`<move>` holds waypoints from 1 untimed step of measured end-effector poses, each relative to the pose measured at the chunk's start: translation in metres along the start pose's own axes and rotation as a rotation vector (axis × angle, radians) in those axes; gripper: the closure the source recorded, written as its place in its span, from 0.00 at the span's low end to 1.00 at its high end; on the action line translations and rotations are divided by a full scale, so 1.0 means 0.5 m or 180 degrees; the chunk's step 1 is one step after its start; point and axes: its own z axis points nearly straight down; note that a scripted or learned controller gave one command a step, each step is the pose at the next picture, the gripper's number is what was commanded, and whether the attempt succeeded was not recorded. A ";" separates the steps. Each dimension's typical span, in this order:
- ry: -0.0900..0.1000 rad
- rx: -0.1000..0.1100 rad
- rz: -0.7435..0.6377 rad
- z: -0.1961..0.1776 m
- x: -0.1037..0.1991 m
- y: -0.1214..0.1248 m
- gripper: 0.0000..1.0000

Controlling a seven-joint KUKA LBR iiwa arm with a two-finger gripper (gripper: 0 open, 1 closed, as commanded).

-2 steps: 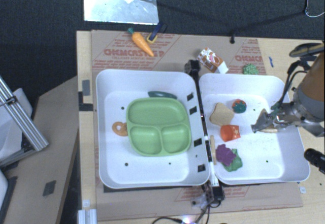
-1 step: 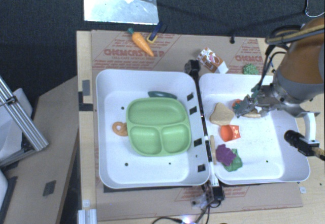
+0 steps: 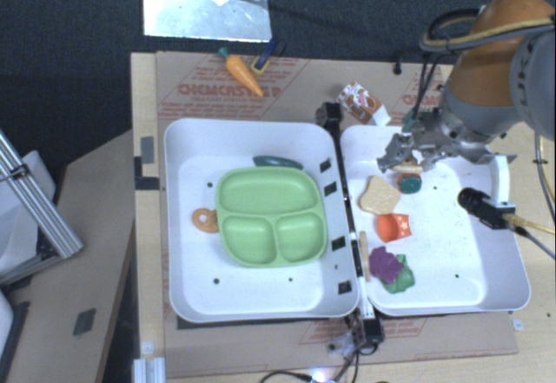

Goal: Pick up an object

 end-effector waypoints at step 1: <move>0.0001 0.0011 0.0006 0.031 0.059 0.077 1.00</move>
